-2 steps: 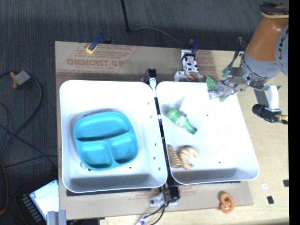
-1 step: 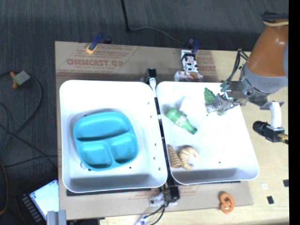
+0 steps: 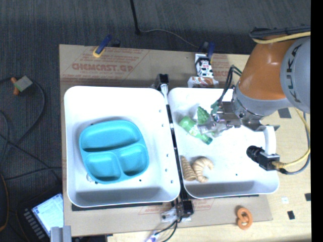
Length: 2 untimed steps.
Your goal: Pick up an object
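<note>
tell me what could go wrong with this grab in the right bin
The gripper sits low over the green objects, which lie bunched together, so it may catch two at once or just nudge them aside. They lie near the wall of the right bin by the divider, so a push could wedge them there. Whether the fingers have closed on anything is unclear, so a lift could come up bare.

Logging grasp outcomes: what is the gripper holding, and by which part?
Cannot be told: the gripper sits against the green object, but its fingertips are unclear.

Dark grey carpet floor (image 3: 60, 14) crossed by black cables (image 3: 135, 14) surrounds a pale wooden bench (image 3: 141, 67).
</note>
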Available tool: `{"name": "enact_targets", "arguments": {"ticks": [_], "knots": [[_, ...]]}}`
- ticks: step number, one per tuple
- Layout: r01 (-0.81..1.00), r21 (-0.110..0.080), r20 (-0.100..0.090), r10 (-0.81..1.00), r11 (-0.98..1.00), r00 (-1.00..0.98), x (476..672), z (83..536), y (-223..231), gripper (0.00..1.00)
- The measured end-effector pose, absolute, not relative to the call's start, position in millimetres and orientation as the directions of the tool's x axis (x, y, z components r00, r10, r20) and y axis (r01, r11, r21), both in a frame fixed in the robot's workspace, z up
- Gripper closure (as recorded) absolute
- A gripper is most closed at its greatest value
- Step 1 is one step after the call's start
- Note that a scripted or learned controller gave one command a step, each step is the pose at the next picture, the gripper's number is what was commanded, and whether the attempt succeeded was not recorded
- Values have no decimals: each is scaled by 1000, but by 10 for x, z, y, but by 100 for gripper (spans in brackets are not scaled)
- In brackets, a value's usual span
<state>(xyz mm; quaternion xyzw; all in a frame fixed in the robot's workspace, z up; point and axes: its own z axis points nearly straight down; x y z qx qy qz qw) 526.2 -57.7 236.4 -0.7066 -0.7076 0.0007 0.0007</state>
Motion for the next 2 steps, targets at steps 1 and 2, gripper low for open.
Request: {"name": "enact_targets", "arguments": {"ticks": [1,2], "knots": [[1000,-2,-2,1000,0,0,6625,2135,-1209,100],[1000,0,0,1000,3,-3,6677,2390,78,100]]}}
